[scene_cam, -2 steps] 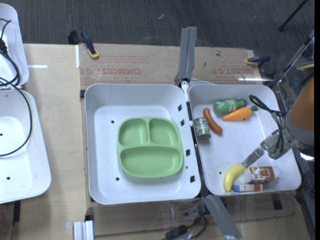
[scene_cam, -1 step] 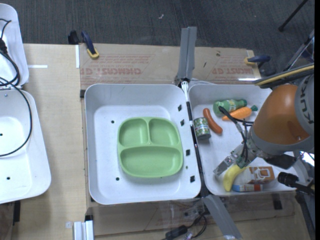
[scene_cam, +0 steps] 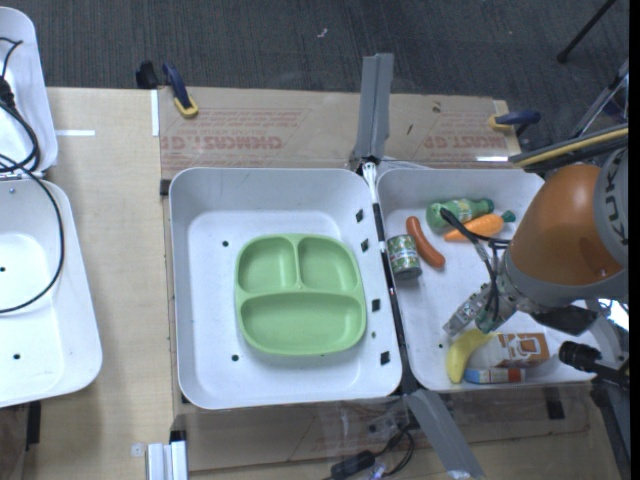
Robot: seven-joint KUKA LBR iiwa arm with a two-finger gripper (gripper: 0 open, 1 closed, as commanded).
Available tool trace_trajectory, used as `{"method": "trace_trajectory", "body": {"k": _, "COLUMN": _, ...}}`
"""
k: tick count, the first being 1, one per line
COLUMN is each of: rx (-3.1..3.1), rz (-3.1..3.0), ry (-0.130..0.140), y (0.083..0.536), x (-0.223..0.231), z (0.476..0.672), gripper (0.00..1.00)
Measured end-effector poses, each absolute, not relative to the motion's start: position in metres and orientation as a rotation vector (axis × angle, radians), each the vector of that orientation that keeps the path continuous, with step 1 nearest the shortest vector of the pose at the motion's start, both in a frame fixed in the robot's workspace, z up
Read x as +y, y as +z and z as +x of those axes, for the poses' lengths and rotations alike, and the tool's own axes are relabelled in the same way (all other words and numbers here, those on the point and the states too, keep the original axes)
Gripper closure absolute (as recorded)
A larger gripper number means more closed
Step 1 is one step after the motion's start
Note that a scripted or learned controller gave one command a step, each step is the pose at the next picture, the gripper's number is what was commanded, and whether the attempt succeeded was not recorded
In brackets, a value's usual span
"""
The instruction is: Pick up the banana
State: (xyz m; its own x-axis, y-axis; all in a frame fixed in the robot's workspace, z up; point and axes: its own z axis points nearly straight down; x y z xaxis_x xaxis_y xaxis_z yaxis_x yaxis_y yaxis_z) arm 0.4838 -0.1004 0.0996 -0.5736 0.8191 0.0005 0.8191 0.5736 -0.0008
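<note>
Overhead slanted view of two shallow white bins side by side. The left bin [scene_cam: 200, 298] holds a green divided plate [scene_cam: 300, 294]. In the right bin [scene_cam: 425, 363], the banana [scene_cam: 462, 353] lies near the front edge, just beside a small white-and-orange carton [scene_cam: 512, 356]. The gripper [scene_cam: 472, 313] sits directly above the banana's upper end, its fingers slightly spread with nothing between them. Toward the back of the same bin lie a small green can [scene_cam: 404, 256], a red sausage [scene_cam: 425, 242], a carrot [scene_cam: 480, 225] and a green bottle [scene_cam: 455, 211].
</note>
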Motion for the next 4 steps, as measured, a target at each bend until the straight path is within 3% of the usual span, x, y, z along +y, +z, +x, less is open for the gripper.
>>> {"method": "trace_trajectory", "body": {"k": 1, "rx": -2.575, "rz": -1.801, "ry": 0.001, "y": 0.138, "x": -0.116, "z": 0.478, "gripper": 1.00}}
{"method": "trace_trajectory", "body": {"k": 2, "rx": -2.576, "rz": -1.800, "ry": 0.001, "y": 0.138, "x": -0.116, "z": 0.478, "gripper": 0.00}}
{"method": "trace_trajectory", "body": {"k": 3, "rx": -2.614, "rz": -1.736, "ry": 0.003, "y": 0.090, "x": -0.121, "z": 0.476, "gripper": 0.00}}
{"method": "trace_trajectory", "body": {"k": 4, "rx": -2.703, "rz": -1.596, "ry": 0.001, "y": 0.091, "x": -0.099, "z": 0.477, "gripper": 0.00}}
